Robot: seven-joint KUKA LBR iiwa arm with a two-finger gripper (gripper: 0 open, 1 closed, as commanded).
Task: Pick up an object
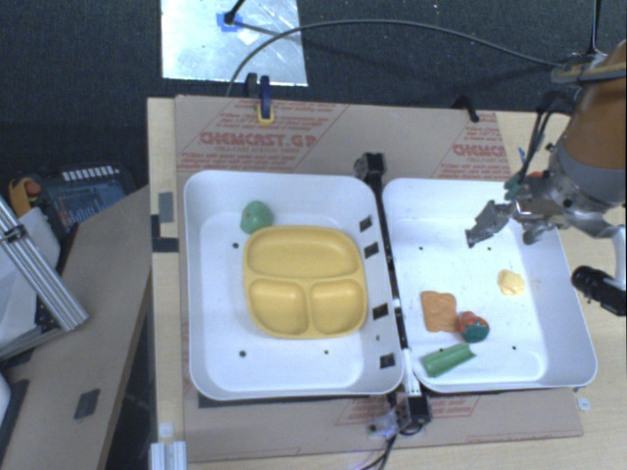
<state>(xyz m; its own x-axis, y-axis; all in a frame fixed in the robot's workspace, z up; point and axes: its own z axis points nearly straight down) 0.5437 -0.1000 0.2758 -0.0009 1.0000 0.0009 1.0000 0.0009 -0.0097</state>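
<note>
Now — gripper (507, 223) above right bin (563, 360); open | green piece (448, 359) near front

Both white bins (206, 262) look like smooth, slightly glossy plastic. The yellow divided tray (302, 280) has a smooth, soft sheen, plastic by its look. The desk (323, 125) is topped with matt brown printed cardboard. A crinkled, shiny foil-like sheet (230, 27) lies on dark, rough carpet-like flooring (78, 67).
</note>
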